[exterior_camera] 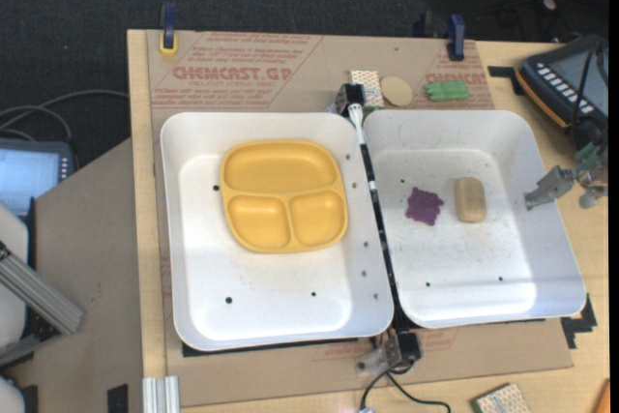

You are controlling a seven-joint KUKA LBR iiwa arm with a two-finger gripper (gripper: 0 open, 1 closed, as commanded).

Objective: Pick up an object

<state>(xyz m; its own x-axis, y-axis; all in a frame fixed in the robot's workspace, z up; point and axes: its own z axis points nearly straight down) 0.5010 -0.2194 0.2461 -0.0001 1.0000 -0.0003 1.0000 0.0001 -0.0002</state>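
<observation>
Nearest the camera, the front rims of the two white bins sit on a brown cardboard sheet laid over the desk (97, 237). Both bins are shallow, smooth plastic with rounded corners.

The left bin (193, 285) holds a yellow divided plate (284, 194), matte plastic with one long compartment at the back and two smaller ones in front. It lies flat, a little behind the bin's centre.

The right bin (464, 290) holds the two likeliest things to pick. A small purple object (423, 205), ragged in outline and soft-looking, lies near the middle. Just beside it to the right, and apart from it, is a tan block (470, 199), rounded and smooth like a bar of soap.

The gripper (551, 187) sits at the right bin's right rim, well apart from both objects. Nothing is between its fingers; how wide they stand I cannot tell. By my judgement the pick has not begun: reaching, closing and lifting are all left.

Farther back, on the cardboard behind the bins, lie a tan disc (396, 91) and a green piece (447, 92).
</observation>
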